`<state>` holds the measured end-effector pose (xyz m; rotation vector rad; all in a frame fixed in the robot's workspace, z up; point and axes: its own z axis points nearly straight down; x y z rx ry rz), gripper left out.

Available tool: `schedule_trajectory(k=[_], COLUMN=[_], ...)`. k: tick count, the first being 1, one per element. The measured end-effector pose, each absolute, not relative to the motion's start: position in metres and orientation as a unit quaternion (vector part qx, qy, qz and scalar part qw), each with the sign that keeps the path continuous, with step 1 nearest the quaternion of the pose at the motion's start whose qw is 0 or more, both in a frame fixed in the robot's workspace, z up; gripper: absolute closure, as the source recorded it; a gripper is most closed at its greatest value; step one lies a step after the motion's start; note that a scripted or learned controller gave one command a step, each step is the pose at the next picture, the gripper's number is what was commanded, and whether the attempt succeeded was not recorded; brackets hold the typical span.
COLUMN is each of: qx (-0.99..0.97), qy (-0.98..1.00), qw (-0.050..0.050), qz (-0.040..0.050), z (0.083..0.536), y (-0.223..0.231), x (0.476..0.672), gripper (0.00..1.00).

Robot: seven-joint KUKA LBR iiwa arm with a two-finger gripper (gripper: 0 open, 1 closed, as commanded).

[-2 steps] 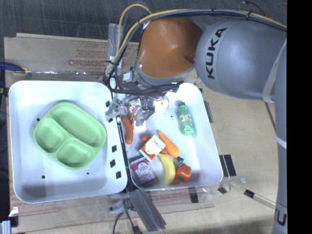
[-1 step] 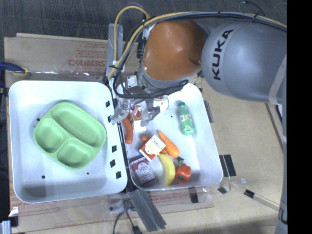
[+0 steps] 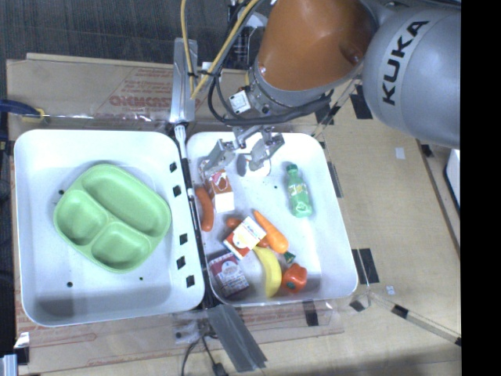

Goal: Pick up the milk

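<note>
A: Where is the end effector [image 3: 243,153] right now?

B: Over the far end of the right bin [image 3: 337,233], near its far-left corner. Its two fingers [image 3: 261,152] stand spread apart, with nothing between them.

A: And the milk?

B: My best reading is the small carton [image 3: 221,192] with the red and white faces, lying close to the right bin's left wall, just nearer the camera than the end effector and beside the sausage [image 3: 205,207]. (A second carton-like box [image 3: 246,236], white with orange, sits further toward the bin's near end; I cannot read either label, so I hold the choice loosely.)

A: So which step is this?

B: The approach, I'd judge. The fingers are apart from the carton and have not yet come round it.

A: What does the next move want?

B: A short shift toward the bin's near edge to centre over the carton, then a descent with the fingers straddling its narrow sides. The sausage and the bin wall crowd the left side, so there is little room for a finger there. The green bottle [image 3: 297,189] stands well clear toward the right wall, and the green plate [image 3: 112,215] in the left bin [image 3: 31,233] plays no part.
</note>
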<state>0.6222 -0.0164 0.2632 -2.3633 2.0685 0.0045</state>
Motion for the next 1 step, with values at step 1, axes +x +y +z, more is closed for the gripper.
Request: schedule_trajectory(k=[1], qx=[-0.837], qy=[0.548], qw=[-0.001], qz=[0.0040], z=[0.1883], y=[-0.0172], x=[0.6560], gripper=[0.00])
